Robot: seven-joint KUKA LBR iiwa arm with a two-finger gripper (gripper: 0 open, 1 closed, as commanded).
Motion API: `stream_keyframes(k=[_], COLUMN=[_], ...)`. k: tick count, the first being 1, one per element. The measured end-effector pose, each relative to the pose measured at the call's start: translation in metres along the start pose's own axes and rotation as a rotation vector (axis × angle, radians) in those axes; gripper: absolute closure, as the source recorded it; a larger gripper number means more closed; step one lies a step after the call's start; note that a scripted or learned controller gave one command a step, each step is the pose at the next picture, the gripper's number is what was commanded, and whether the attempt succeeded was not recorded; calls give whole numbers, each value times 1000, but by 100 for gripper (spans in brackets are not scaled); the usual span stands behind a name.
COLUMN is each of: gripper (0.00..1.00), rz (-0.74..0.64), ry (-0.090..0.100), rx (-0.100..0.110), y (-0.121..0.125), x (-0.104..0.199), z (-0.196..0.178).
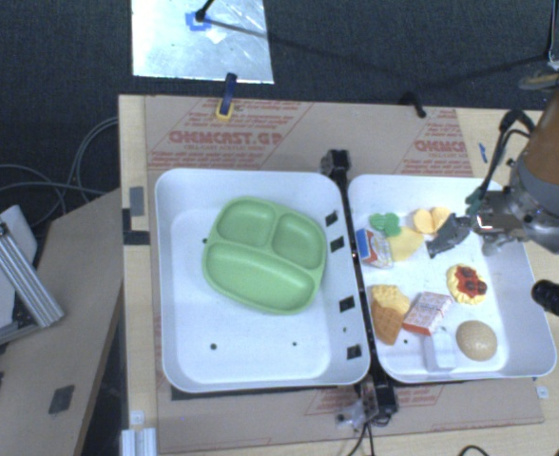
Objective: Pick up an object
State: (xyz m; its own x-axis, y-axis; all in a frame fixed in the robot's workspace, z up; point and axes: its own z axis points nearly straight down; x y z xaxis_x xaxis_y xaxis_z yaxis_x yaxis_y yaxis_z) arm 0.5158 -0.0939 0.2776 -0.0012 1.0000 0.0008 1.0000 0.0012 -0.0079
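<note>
The right bin (542, 354) holds several toy foods: a green piece (386, 223), an orange-yellow piece (430, 220), a yellow wedge (406, 245), a red-and-white packet (377, 249), a small pizza (467, 284), a waffle-like cracker (388, 313), a pink box (428, 313) and a tan bread roll (476, 339). My gripper (448, 237) hangs over the upper middle of this bin, just right of the yellow wedge and above the pizza. Nothing is visibly held in it.
The left bin (184, 350) contains a green divided plate (265, 253). A black divider (353, 274) runs between the bins. The arm's grey body (536, 207) covers the right bin's far right corner. A black part (557, 302) juts over the right rim.
</note>
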Motion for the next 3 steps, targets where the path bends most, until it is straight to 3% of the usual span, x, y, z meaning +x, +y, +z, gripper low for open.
stream_keyframes(k=[1,3], gripper=[0,0], rz=[-2,1], ry=[-1,0], rx=[-10,-5], y=[2,-4], x=[0,-5], z=[-5,106])
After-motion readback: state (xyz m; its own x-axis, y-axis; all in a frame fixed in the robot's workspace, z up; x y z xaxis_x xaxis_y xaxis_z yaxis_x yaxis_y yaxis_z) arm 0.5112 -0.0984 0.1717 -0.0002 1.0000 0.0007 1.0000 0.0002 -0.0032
